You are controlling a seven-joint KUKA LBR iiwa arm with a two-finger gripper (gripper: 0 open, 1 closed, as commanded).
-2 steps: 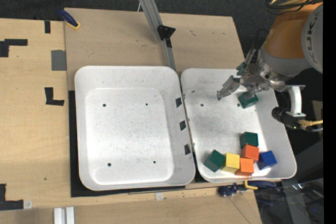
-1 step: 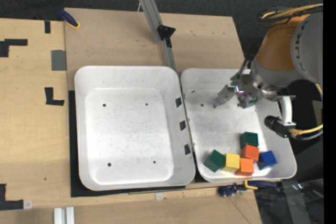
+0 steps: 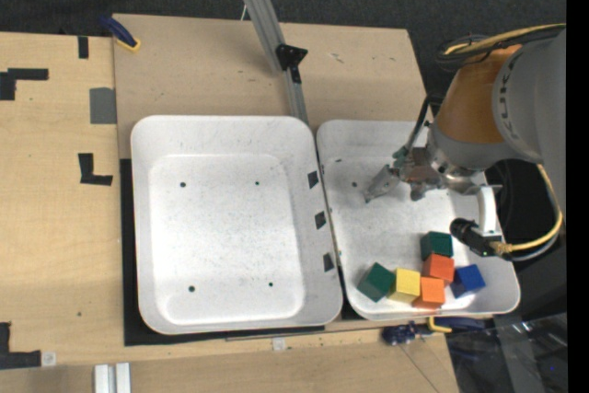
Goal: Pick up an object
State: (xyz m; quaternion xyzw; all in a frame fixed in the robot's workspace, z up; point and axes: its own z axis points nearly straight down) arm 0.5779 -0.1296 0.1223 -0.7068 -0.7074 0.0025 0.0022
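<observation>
Pincer (image 3: 379,190) hung over the right bin (image 3: 368,143), its state impossible to tell. Toward that bin's near corner clustered the blocks (image 3: 419,276): two green, yellow, two orange, blue.

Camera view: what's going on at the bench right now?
The KUKA arm reaches in over the right bin, its gripper low over the bin's bare middle with nothing between its fingers. The blocks sit clustered at the bin's near right corner: a green block, yellow block, two orange blocks, a dark green block and a blue block. The left bin sits alongside. Nothing is picked up yet.
</observation>
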